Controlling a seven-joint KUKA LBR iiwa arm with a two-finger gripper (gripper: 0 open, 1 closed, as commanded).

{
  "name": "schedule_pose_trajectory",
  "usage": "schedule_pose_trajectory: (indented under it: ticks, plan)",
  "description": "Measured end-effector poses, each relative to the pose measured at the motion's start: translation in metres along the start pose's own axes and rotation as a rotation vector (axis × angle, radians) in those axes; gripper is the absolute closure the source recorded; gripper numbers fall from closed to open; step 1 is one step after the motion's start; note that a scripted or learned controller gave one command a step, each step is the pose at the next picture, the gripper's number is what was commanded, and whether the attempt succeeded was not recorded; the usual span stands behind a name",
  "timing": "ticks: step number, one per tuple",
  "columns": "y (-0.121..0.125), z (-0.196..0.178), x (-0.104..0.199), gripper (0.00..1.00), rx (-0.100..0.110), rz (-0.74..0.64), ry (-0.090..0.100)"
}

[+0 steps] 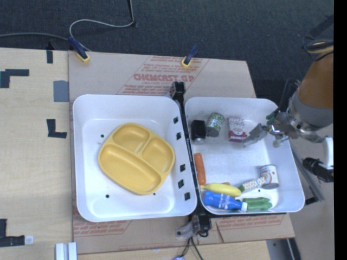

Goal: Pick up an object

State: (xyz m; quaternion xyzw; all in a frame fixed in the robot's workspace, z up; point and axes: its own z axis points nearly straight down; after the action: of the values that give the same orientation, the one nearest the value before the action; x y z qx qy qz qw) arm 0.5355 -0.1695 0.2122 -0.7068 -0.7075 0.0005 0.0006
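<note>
While the two-finger gripper (255, 136) hung over the right-hand shallow white bin (295, 169), you could not tell its finger state. Nothing was lifted. The nearest candidate, a small red-and-white packet (236, 129), lay just beside it; grasping and raising remained.

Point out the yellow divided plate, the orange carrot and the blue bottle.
yellow divided plate (136, 158), camera view, on the ridge between its compartments.
orange carrot (200, 167), camera view, mid-length of its body.
blue bottle (220, 201), camera view, middle of its blue body.
</note>
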Motion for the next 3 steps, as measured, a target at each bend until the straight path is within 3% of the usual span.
schedule_pose_trajectory:
  ticks: [1,2,3]
  plan:
    - [-0.033,0.127,0.001,0.00,-0.001,-0.001,0.003]
    - [-0.049,0.126,-0.050,0.00,-0.004,-0.004,0.008]
    - [-0.049,0.116,-0.053,1.00,-0.007,-0.001,0.000]
